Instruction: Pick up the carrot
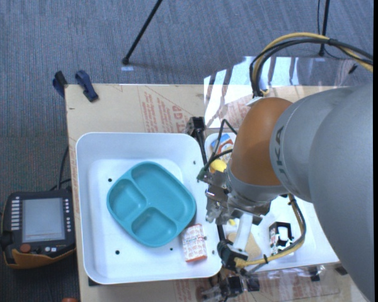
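Note:
My grey arm with its orange band [264, 143] reaches in from the right and covers most of the right bin [321, 244]. The gripper [215, 215] points down at that bin's left side, close to the wall between the two bins. A small yellow object [218, 166] and a round white item with orange and blue print [219, 145] peek out just above the wrist. Whatever lies under the arm is hidden.
The left bin [88, 168] holds a teal divided plate [151, 203] and a small red-and-white packet [194, 243] near its front right corner. A black-and-white clip-like thing [279, 234] lies in the right bin. A teach pendant [41, 222] sits left of the bench.

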### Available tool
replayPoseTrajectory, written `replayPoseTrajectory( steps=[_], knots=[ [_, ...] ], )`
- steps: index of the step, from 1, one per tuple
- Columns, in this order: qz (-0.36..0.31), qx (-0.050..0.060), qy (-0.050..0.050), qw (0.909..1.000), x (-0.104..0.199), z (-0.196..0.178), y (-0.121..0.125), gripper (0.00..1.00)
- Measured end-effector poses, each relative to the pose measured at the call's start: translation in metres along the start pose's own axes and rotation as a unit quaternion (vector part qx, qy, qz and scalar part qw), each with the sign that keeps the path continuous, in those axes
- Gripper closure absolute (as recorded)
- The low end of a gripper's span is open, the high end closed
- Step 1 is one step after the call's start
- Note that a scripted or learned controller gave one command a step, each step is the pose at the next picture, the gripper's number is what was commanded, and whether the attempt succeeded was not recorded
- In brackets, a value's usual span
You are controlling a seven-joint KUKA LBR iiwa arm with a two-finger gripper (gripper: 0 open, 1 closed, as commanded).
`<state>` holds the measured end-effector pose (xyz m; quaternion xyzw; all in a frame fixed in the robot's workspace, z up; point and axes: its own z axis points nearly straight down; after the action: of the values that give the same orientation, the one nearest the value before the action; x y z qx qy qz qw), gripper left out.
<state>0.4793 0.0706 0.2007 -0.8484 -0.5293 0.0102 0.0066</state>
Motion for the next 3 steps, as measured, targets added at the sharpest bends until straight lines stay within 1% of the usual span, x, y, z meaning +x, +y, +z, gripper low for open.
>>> replayPoseTrajectory(
  steps=[1,2,3],
  knots=[
    [-0.253,-0.008,0.001,0.9675,-0.020,0.015,0.005,1.00],
    [-0.227,-0.010,0.002,0.9739,-0.039,0.007,0.015,1.00],
    [-0.134,-0.009,0.003,0.9910,0.029,0.013,0.088,1.00]
  ],
)
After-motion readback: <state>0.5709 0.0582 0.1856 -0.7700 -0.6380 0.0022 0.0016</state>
